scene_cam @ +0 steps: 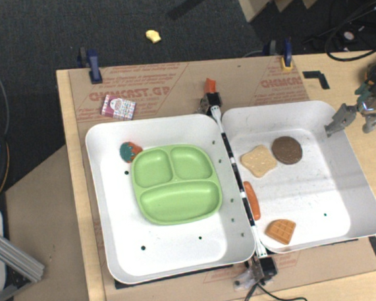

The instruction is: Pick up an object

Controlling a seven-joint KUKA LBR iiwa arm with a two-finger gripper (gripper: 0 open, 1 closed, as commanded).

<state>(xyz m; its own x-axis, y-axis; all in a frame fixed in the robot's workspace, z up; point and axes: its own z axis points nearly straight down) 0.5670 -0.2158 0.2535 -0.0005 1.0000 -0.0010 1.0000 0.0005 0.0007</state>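
The right bin (pixel 340 218) holds a beige toast-shaped piece (pixel 258 161), a round brown cookie (pixel 286 150), an orange carrot-like stick (pixel 251 200) along its left wall, and a small waffle (pixel 280 231) near the front left corner. In the left bin (pixel 117 239) lies a green divided plate (pixel 175 183), with a small red and teal object (pixel 130 151) beside its far left corner. My gripper (pixel 357 117) hangs at the right bin's far right corner, over the rim and well apart from every item. Nothing shows in its grasp.
A small pink-and-white packet (pixel 117 106) lies on the cardboard behind the left bin. Blue clamps (pixel 92 64) (pixel 286 54) hold the board's far edge. A yellow scrap (pixel 154 35) lies on the dark floor beyond.
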